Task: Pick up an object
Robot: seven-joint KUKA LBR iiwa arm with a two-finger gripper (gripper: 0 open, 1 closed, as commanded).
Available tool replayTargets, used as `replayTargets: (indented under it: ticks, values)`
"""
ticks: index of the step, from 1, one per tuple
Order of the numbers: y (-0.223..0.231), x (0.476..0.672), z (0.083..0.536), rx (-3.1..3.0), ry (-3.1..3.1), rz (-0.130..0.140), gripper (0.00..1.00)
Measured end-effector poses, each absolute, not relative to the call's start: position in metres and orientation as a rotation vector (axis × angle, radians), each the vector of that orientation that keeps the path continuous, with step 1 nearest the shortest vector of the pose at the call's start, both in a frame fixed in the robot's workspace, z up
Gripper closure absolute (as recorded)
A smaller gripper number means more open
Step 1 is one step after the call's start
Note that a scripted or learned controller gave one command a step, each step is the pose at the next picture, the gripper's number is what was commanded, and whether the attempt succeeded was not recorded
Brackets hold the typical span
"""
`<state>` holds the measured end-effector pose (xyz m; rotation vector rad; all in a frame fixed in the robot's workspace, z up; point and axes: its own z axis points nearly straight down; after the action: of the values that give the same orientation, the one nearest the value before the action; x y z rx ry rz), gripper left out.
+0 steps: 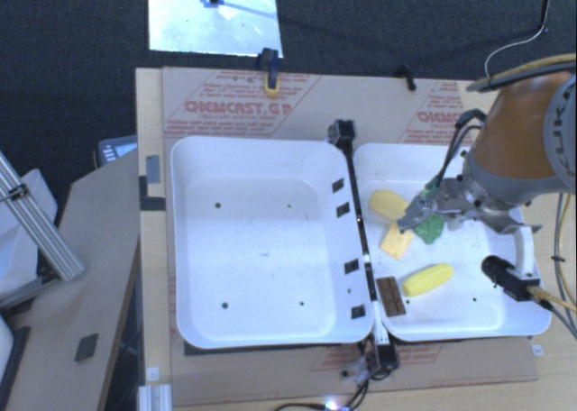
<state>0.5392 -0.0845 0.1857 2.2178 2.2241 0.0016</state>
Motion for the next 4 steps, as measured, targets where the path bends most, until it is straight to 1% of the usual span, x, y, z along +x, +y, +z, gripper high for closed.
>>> replayTargets:
  ticks: [1, 2, 3, 4]
  values:
    - [-0.127, 0.581, 0.100, 2.217, 2.218, 0.005, 0.00]
    - [-0.167, 0.584, 0.091, 2.213, 2.215, 0.020, 0.00]
    - [-0.165, 0.587, 0.104, 2.205, 2.215, 0.025, 1.00]
    - [-0.160, 0.573, 0.276, 2.208, 2.218, 0.011, 1.00]
